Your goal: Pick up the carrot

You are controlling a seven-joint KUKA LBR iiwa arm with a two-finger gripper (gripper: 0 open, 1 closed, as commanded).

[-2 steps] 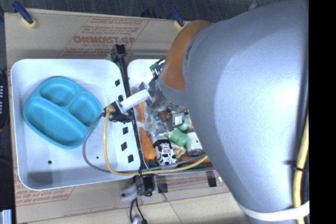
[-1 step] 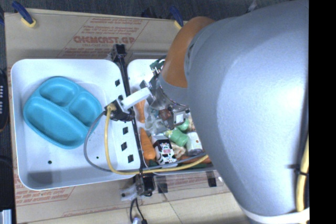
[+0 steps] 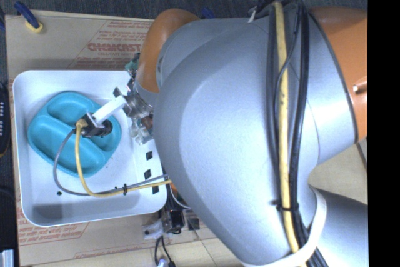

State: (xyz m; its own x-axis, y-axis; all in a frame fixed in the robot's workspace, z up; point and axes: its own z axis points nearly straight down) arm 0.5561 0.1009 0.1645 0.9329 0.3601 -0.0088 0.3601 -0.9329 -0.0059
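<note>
Arm [image 3: 250, 122] is the biggest thing here. Its grey bulk covers everything right of the blue dish [image 3: 56, 128], and the orange band [image 3: 165, 28] sits up-right of the dish. Pose: it's reaching in low, wrist pitched down toward the dish's right edge, with the upper links stacked over the wrist so the tool end is mostly shadowed.

Step, my read: approach / pre-grasp, no pick done yet. Nothing seen carried.

Cardboard sheet [image 3: 81, 47] lies under and behind the dish, printed side up.

White bin [image 3: 75, 209] holds the dish. The dish sits toward the bin's left-centre, and there's bare floor below and to the right of it.

The dish itself is teal, two-lobed and shallow, lying flat.

Gripper [image 3: 140, 122] is just beside the dish's right edge, near the bin floor. Open or closed: can't tell, too cluttered and partly under the wrist.

Carrot: can't place it. No orange object on the dish or on the bare floor around it. Prob hidden under the arm, somewhere right of the dish. That's a guess.

Blue clamp [image 3: 28, 15] is well up-left of the dish, at the cardboard's corner.

Next move needs, imo:
- confirm the carrot's position and long axis
- centre the tool over it, across the narrow width
- short descent, then close
- keep clear of the dish lip, since contact there would shove the dish w/o getting the target
</note>
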